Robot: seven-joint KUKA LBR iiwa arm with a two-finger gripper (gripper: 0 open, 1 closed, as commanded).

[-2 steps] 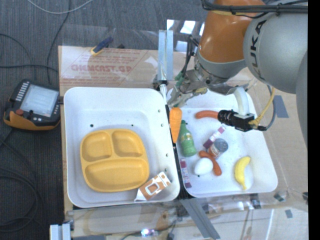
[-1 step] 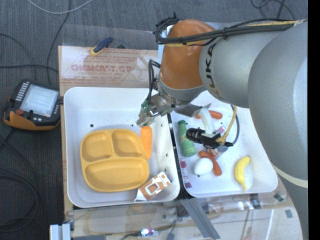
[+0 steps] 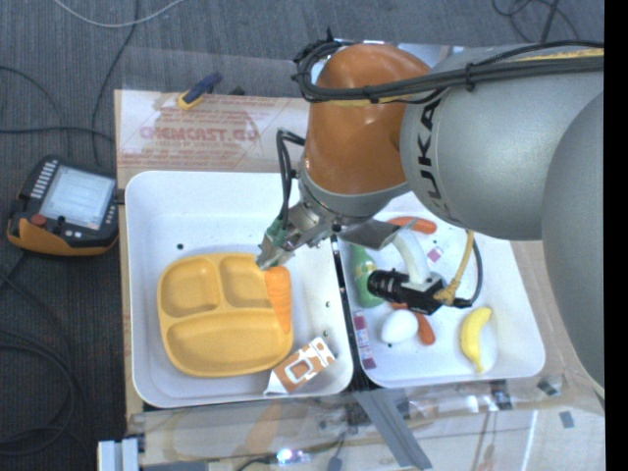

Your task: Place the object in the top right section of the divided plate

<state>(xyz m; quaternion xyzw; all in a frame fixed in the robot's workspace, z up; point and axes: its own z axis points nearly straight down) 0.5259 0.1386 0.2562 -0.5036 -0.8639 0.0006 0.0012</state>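
Bench [image 3: 196,135] bears two white bins [image 3: 211,204], perhaps on cardboard.

occluded: my own arm [image 3: 461,135] covered the back of the right bin [image 3: 510,361] and part of its contents | fingers: gripper [image 3: 280,243] too small and blurred to read (grip state unknown) | cut off: my arm ran out of the picture's right and top edges | unclear: small card [image 3: 306,363] print unreadable

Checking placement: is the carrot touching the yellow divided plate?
Touching. The camera view shows the carrot lying over the yellow divided plate's right rim.
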